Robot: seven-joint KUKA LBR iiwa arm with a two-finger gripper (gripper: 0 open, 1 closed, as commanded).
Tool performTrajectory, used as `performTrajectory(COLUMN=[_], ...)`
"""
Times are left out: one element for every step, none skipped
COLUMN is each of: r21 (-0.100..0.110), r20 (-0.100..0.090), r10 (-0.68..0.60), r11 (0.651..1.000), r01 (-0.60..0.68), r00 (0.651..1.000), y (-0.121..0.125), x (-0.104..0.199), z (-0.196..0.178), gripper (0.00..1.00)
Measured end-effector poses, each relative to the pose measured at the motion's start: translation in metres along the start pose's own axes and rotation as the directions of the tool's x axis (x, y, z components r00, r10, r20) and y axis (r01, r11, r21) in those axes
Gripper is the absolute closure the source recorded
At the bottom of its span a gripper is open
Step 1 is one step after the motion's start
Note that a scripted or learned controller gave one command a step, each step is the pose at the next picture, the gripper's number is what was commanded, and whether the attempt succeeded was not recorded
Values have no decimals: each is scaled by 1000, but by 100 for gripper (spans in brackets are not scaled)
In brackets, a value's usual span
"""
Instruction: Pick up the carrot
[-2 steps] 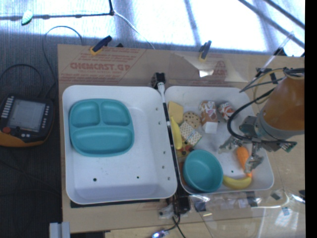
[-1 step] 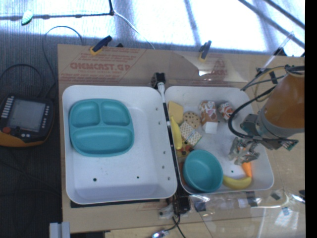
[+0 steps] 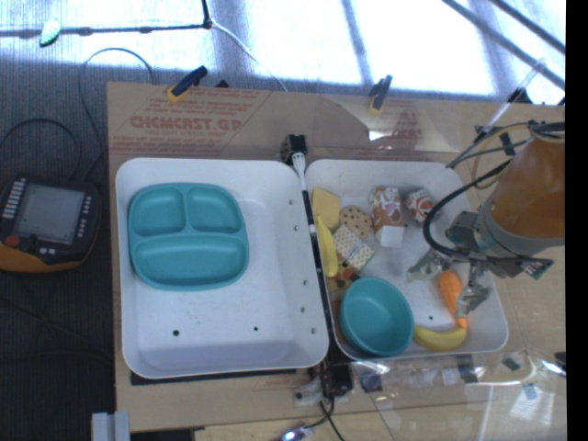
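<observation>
The brown surface [image 3: 230, 122] carries two white bins, with dark carpet and a pendant [image 3: 46, 220] at the left. The left bin [image 3: 266, 338] holds a teal tray [image 3: 188, 234]; the right bin [image 3: 487, 333] holds a teal bowl [image 3: 377, 315], banana [image 3: 439, 338], crackers [image 3: 354, 237] and the carrot [image 3: 450, 292], which lies between the spread fingers of the gripper [image 3: 453, 278]. Red print on the surface reads "CHEMCAST".

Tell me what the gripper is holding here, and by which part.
The gripper is down around the carrot in the right bin, but a firm hold cannot be told.
</observation>
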State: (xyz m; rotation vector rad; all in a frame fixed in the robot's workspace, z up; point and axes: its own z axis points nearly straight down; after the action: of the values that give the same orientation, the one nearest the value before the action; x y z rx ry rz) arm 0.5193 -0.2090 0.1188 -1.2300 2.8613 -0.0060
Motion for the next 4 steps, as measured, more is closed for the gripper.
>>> performTrajectory(r21=[-25,-11,-14,-13], r20=[-12,-6,-6,-5], r10=[51,49,48,49], r11=[998,999,999,999], r01=[-51,-49,-48,-49], r00=[999,999,999,999], y=[-18,-21,-20,-21], x=[-11,-14,-15,-16], z=[29,18,19,10], gripper=[0,100,0,100])
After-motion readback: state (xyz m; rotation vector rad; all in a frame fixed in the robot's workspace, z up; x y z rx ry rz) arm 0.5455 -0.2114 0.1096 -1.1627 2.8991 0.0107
